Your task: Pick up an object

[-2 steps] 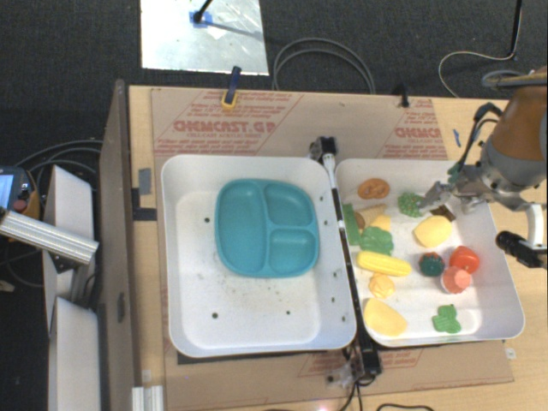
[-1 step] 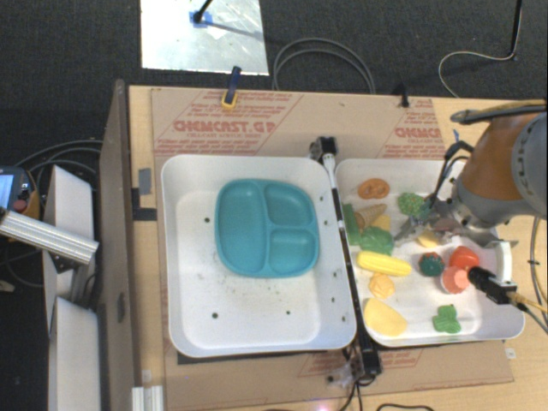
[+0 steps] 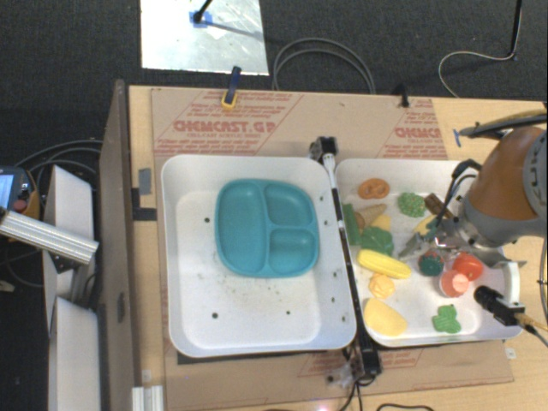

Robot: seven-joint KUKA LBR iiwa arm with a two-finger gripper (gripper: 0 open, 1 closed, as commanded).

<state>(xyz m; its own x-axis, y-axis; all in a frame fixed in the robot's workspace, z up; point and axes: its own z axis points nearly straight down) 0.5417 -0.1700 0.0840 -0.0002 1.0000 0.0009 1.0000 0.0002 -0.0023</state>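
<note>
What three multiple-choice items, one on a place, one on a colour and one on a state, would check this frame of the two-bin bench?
1. Where does the divided plate lie?
A. In the left bin
B. In the right bin among the toy food
C. On the floor

2. What colour is the divided plate?
A. Red
B. Teal
C. Yellow

3. Where is the gripper at this moment?
A. Over the left bin
B. Outside both bins, over the cardboard
C. Low in the right bin among the toy food

Answers:
1 A: the plate sits within the left bin.
2 B: its surface is teal.
3 C: the gripper is down inside the right bin, beside the yellow corn cob and the red toy tomato.
</note>
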